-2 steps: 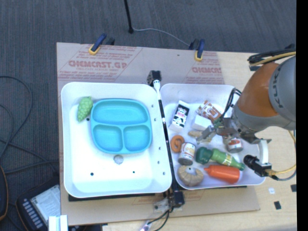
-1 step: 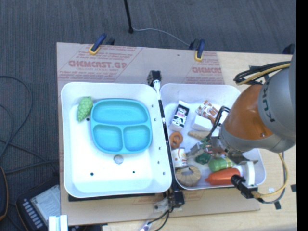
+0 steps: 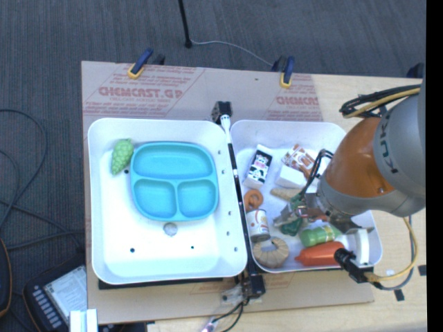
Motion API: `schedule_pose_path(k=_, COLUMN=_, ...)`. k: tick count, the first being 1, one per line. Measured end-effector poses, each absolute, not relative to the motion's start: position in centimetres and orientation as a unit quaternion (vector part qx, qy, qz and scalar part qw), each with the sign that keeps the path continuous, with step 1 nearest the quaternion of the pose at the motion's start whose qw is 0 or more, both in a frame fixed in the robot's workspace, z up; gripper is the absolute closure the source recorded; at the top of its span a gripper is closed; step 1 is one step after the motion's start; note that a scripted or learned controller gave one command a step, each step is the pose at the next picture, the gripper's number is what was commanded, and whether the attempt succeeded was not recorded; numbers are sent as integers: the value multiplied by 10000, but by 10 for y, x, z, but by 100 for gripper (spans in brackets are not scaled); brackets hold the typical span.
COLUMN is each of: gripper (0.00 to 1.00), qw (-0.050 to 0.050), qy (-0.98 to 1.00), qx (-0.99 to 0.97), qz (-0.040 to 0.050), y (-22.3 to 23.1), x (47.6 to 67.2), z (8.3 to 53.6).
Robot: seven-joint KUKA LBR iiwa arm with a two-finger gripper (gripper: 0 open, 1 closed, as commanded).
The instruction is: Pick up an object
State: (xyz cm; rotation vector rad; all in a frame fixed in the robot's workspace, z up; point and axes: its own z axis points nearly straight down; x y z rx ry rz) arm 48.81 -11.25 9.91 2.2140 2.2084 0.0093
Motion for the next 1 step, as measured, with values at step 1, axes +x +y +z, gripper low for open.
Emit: schedule_pose_path(k=1, gripper=100, qw=-3, qy=7075, qx=7067, qz=-2, y=-40, x=484, z=184)
